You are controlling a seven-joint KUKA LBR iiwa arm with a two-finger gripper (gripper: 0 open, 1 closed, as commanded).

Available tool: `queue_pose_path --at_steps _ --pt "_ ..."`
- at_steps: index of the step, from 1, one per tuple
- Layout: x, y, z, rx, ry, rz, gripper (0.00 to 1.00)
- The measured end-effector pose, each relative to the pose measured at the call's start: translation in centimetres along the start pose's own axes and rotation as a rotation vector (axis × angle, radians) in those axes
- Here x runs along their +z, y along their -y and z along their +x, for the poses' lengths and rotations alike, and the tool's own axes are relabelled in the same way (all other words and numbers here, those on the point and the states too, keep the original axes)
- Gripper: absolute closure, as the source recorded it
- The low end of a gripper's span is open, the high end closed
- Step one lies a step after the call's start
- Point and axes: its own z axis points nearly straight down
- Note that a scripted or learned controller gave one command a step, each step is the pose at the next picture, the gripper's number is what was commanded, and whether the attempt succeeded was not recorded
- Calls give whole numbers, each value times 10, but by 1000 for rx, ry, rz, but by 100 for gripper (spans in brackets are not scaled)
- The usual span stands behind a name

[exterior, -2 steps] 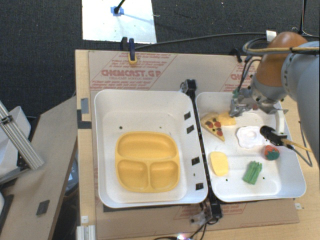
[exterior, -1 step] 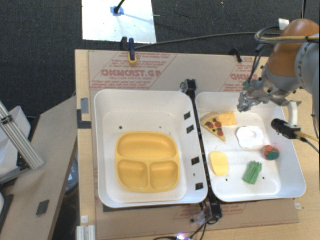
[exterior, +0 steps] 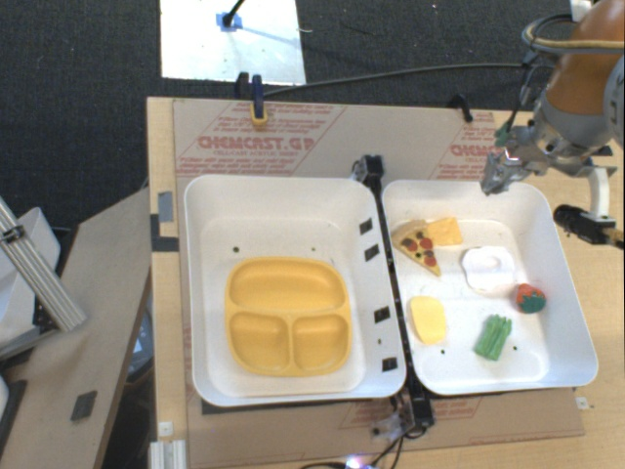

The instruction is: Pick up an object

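Right now my gripper [exterior: 498, 174] hangs at about one o'clock over the right bin [exterior: 562, 262], just above its back rim and holding nothing. Whether it is wide or narrow I cannot tell from this slanted view.

Everything I might pick lies in that right bin. A pizza slice [exterior: 418, 246] sits at ten o'clock, touching a yellow cheese wedge [exterior: 445, 231] beside it. A white piece [exterior: 487, 268] rests near the centre, a red tomato-like toy [exterior: 530, 298] at three o'clock, a green bundle [exterior: 493, 337] at five o'clock and a pale yellow piece [exterior: 427, 319] at seven o'clock. The left bin [exterior: 210, 262] carries a yellow divided tray [exterior: 288, 315].

My worry is the rim — descending from here, I judge I would strike the bin's back wall instead of reaching any item. The nearest targets are also flat; the pizza slice and cheese could slip out sideways, or both get nudged together, since they touch. The white piece barely stands out against the white floor, so aiming at it looks chancy. The tomato looks likely to roll.

As for writing, the sheet on the counter [exterior: 166, 360] behind the bins reads "CHEMCAST GP" [exterior: 256, 144] in red, repeated partly at the right — the smaller print is unreadable.
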Motion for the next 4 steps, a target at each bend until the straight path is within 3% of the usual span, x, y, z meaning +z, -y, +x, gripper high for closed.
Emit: queue_pose_path --at_steps 1,4 --pt "-28 -2 0 -1 -1 3 100" --pt "-11 63 144 -3 -3 9 100"
